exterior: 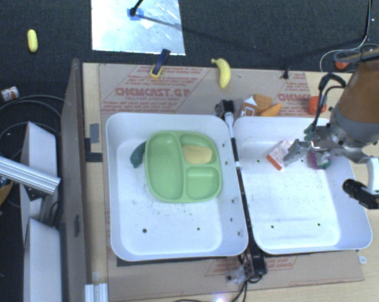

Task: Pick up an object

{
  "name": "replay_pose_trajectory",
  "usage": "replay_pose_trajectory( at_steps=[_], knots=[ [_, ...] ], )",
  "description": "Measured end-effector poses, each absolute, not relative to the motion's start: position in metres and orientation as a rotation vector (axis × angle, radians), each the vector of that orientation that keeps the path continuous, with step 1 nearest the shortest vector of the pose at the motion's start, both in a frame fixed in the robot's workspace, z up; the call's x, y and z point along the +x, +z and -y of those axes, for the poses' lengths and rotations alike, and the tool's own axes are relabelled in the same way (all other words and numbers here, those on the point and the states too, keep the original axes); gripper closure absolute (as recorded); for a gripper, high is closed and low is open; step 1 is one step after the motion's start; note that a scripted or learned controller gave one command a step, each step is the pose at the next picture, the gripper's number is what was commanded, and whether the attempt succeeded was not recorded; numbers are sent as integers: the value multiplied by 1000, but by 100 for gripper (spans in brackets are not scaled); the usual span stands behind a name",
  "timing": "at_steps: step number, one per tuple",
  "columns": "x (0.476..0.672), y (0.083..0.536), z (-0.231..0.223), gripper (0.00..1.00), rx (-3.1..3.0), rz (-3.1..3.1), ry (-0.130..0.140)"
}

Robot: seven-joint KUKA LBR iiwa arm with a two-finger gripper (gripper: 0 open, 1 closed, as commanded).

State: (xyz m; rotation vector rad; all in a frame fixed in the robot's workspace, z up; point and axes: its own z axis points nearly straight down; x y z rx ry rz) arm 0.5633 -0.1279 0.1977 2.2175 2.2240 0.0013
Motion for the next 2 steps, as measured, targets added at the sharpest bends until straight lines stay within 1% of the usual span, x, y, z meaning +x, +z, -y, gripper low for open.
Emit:
replay_pose_trajectory(
  at_steps=[1, 2],
  knots=[
    [575, 84, 166, 0, 2227, -2223, -7],
    [613, 85, 138, 0, 2210, -2228, 6]
  ],
)
